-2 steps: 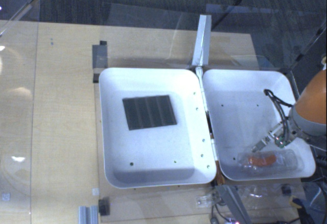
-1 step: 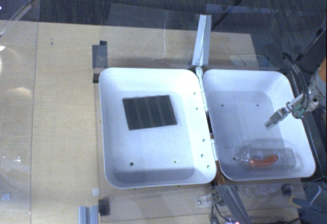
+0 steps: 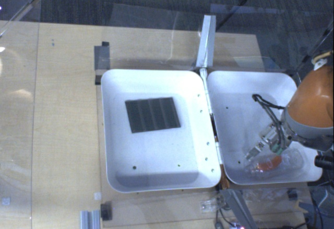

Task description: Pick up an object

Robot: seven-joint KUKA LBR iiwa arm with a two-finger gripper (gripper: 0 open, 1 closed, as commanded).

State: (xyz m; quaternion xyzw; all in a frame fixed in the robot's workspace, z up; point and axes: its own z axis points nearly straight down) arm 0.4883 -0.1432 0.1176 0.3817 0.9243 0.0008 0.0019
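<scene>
The gripper point(image 3: 257, 152) is lowered in the right bin point(image 3: 235, 97), just beside a clear-wrapped orange object point(image 3: 269, 164). Finger state can't be told. Probably best centred over the object before anything gets closed.

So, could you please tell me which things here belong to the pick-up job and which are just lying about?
Job:
- gripper, low in the right bin
- clear orange-tinted object beside it

Lying about:
- dark ribbed pad in the left bin
- metal divider post
</scene>
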